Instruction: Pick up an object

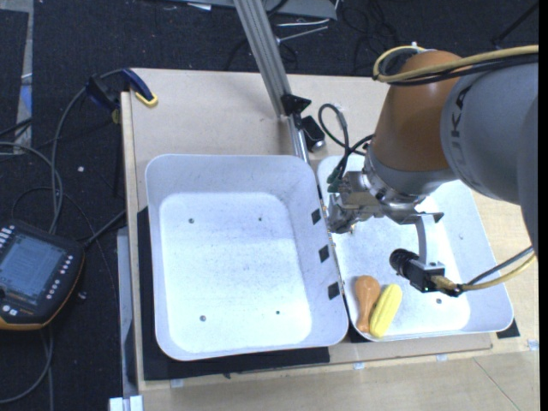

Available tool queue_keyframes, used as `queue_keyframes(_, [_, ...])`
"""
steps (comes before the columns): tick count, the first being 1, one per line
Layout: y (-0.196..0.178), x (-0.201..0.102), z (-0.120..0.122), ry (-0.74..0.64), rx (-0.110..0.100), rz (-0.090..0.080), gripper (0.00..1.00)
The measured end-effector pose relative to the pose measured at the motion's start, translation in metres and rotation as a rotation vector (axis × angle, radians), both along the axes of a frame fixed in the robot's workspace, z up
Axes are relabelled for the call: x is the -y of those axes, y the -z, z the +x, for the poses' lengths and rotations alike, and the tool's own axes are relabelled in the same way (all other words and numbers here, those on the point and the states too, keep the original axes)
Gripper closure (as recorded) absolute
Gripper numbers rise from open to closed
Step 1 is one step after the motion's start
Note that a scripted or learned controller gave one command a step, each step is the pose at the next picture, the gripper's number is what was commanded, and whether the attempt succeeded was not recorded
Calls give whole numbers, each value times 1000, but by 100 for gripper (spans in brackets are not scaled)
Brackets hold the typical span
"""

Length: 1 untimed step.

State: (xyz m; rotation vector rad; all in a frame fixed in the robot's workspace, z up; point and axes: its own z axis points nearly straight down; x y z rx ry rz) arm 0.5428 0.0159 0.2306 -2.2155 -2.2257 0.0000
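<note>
Two bins: white, side by side on the counter (214, 101), left bin (171, 178) and right bin (484, 229).
Left bin: bare speckled floor, nothing here to pick.
Hand (342, 221): low by the right bin's left wall, near the divide; finger spread cannot be told, nothing visibly held.
Targets: orange pear-shaped piece (366, 294) touching a yellow corn-like piece (385, 308), at the right bin's front edge, apart from the hand.
Risk: closing where it is would likely grab air or scrape the wall.
Risk: the touching pair could be nudged against the front rim or slip out.
</note>
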Motion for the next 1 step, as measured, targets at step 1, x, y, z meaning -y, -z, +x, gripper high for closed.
queue_keyframes(1, [8, -53, -11, 0, 0, 0, 100])
